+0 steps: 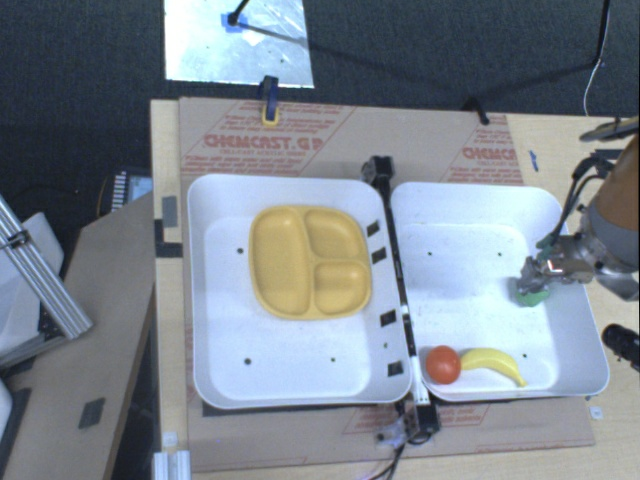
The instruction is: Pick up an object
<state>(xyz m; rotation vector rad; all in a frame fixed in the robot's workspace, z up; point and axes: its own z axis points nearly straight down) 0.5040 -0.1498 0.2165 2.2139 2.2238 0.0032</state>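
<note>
Open floor mid right bin (470, 258) (tomato (443, 365), banana (494, 364) near front wall).

Dark carpet floor (80, 68), cardboard-topped bench (420, 133)

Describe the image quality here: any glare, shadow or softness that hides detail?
Camera view: even overhead light, soft overall. Mild glare washes the right bin floor; the foil sheet reflects brightly. The claw is blurry, with a green thing under it that's too smeared to identify. Banana and yellow tray read clearly.
</note>
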